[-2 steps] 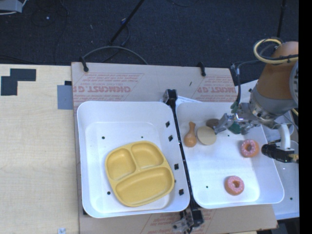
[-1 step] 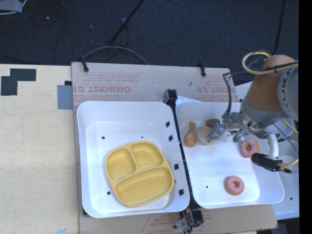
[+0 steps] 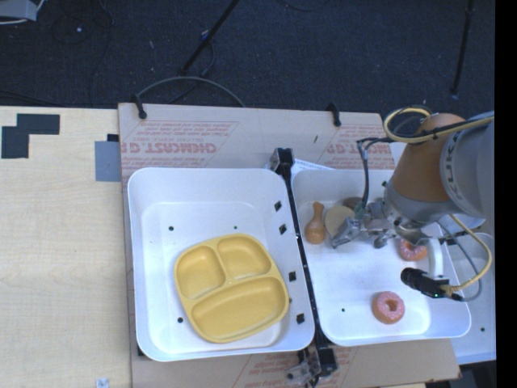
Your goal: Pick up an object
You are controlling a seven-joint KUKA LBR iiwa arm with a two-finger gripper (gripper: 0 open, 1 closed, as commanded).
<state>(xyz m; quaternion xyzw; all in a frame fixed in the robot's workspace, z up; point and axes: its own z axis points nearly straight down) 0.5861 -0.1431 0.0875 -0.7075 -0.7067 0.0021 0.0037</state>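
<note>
2 white bins (image 3: 153,217), 1 yellow tray (image 3: 232,285), 2 doughnuts (image 3: 388,306), 1 wooden piece (image 3: 316,226).

1. The bench is evenly and brightly lit from above; no single lamp can be made out.
2. The white bins (image 3: 153,217) are close to overexposed, with detail washed out on their floors.
3. Soft, short shadows are cast toward 6 o'clock under the yellow tray (image 3: 232,297).
4. The dark floor at 12 o'clock is rendered dim and grainy.
5. Slight softness is seen throughout.
</note>
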